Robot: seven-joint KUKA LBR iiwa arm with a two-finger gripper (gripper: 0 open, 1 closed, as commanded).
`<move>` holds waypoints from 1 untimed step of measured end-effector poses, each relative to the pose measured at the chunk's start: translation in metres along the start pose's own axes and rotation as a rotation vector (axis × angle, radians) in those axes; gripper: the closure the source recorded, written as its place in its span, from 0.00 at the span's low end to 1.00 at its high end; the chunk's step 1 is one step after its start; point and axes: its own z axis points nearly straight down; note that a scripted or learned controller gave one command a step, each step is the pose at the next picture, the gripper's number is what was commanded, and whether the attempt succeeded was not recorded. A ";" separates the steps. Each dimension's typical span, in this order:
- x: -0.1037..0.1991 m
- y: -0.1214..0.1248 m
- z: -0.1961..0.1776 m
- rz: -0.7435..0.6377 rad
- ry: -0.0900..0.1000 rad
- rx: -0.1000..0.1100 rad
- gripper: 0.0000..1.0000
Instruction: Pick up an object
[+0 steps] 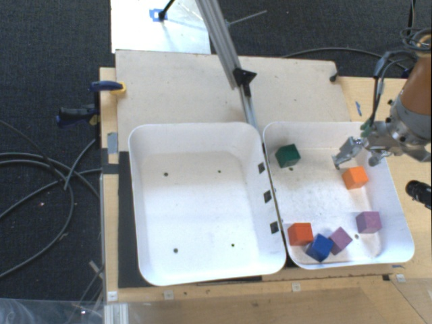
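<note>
White plastic forms the right-hand bin [398, 201], which holds every candidate object. Nearest the camera, well below the hand [361, 152], a red-orange cube [300, 233], a blue cube [320, 246] and two purple cubes [341, 238] [368, 221] cluster along the bin's front wall. Just beneath the hand lies an orange cube [355, 177], apparently the target; it rests on the bin floor, not between the fingers. The hand hovers over the bin's far right part, fingers apart and gripping nothing. A green cube [288, 155] sits well off to the hand's far side, toward the neighbouring bin [196, 137]. The step appears to be the approach; next, the hand must centre over the orange cube, descend and close.
</note>
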 end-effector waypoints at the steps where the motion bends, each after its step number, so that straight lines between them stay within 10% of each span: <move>1: 0.043 0.058 0.130 -0.005 0.001 0.005 0.00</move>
